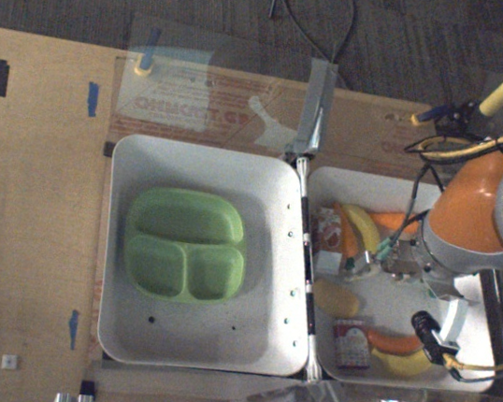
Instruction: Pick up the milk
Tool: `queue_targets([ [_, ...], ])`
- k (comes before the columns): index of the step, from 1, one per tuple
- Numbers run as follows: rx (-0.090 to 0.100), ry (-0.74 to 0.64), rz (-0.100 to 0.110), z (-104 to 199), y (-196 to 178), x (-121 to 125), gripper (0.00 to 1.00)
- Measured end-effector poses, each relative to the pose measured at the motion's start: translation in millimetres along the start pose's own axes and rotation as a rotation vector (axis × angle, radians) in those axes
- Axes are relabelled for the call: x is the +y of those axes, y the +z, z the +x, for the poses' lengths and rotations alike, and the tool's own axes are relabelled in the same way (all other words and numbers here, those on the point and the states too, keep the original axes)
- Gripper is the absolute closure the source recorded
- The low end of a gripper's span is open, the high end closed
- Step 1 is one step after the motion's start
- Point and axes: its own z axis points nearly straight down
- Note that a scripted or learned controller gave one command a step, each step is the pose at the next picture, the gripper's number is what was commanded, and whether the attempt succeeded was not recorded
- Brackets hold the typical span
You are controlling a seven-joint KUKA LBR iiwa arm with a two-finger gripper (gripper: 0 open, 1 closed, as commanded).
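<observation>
Bins sit side by side: the left bin (120, 316) carries a green divided plate (186, 245); the right bin (477, 387) carries the food items. Arm (471, 216) reaches in from the right, gripper (377, 260) low over that bin's upper middle; finger opening cannot be told, and nothing is seen held. Milk carton (351, 343) lies flat near the front wall, toward the viewer from the gripper, long axis roughly front to back. Beige round item (337, 300) sits between them; a banana (404, 362) and carrot (394, 341) crowd the carton's right side.

green tray (186, 245), bananas (362, 226), potato (337, 300)
</observation>
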Motion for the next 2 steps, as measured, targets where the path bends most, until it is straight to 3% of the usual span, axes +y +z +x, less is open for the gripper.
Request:
queue_targets([
  [1, -0.001, -0.033, 0.007, -38, -141, 14, 0.0],
  [2, 0.004, 0.048, 0.003, -56, -22, 20, 0.0],
])
